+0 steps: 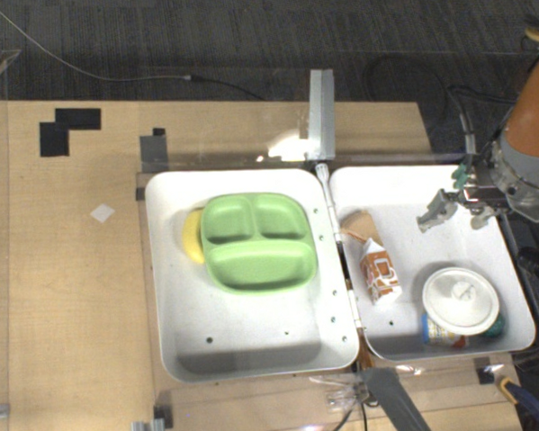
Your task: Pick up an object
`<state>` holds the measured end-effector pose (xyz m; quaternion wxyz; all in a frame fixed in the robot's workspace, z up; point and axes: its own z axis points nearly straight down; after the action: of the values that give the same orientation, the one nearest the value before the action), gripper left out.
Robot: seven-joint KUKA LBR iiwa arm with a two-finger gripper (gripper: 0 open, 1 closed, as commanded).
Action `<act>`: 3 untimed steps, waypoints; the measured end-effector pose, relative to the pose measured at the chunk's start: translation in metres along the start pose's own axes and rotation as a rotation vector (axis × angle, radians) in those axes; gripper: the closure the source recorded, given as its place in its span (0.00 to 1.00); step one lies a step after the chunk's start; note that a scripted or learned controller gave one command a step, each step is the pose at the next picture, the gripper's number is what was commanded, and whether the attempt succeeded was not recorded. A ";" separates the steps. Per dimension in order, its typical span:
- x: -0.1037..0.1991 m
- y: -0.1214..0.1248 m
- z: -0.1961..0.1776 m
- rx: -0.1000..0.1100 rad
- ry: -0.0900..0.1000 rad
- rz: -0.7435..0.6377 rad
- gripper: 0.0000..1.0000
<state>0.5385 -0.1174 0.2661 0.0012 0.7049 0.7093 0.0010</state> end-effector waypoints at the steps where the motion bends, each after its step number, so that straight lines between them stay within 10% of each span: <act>1: 0.025 0.003 0.134 -0.001 0.000 -0.012 0.00; 2: 0.029 0.008 0.157 -0.041 -0.006 -0.282 0.00; 3: 0.030 -0.007 0.157 -0.056 0.003 0.000 0.00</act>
<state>0.5317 -0.0874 0.1088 0.0198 0.7045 0.7091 0.0218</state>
